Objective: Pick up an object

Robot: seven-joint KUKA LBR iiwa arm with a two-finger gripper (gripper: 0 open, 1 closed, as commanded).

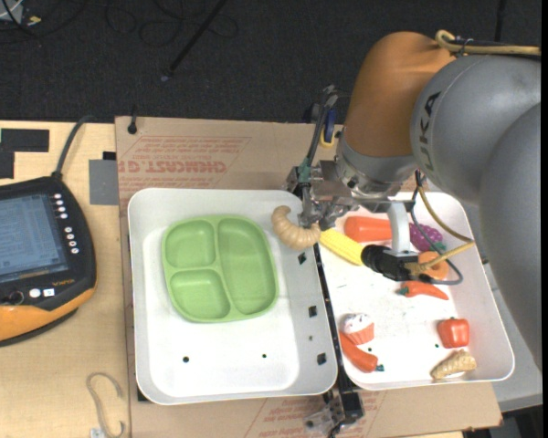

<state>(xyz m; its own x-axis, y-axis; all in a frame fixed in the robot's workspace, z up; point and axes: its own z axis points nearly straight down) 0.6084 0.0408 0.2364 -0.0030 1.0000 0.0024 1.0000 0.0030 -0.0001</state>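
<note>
Claw at the divide between the bins, a curved tan toy at its tip.

The claw (309, 215) hangs over the adjoining rims of the two bins, and a tan, croissant-like piece (292, 229) sits at its nine o'clock, touching or just under the tip; whether it is pinched or merely resting on the left bin's rim (303, 272) I cannot tell, nor how wide the claw stands. My guess is that it is the chosen object, since the claw is right on it. The green divided plate (221, 267) lies at eight o'clock of the claw in the left bin. In the right bin (489, 336), at four o'clock, crowd a yellow corn cob (341, 246), an orange carrot (368, 229), purple grapes (426, 236), a red pepper (453, 332). The bulky wrist hides the rest.
</note>
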